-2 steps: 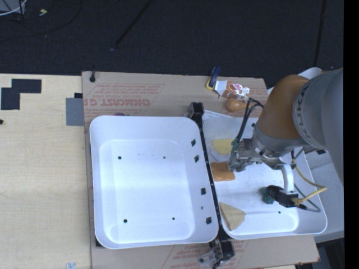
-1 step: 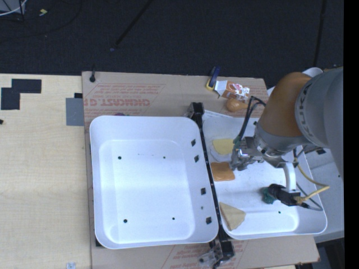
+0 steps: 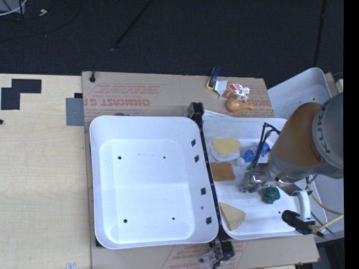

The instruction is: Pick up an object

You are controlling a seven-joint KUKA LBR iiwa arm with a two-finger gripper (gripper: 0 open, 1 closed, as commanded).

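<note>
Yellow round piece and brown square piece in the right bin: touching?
Apart. The camera view shows a strip of white bin floor between the yellow round piece and the brown square piece below it.

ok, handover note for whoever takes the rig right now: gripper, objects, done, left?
Gripper: low in the right bin, among the objects; finger state can't be read, nothing visibly held.
Objects in the right bin: yellow piece, brown piece, tan wedge, green object beside the gripper, blue object partly behind the arm.
Left bin: no objects seen in it.
Done: arm is down at the pile.
Left: confirm a grasp and lift one object.
</note>
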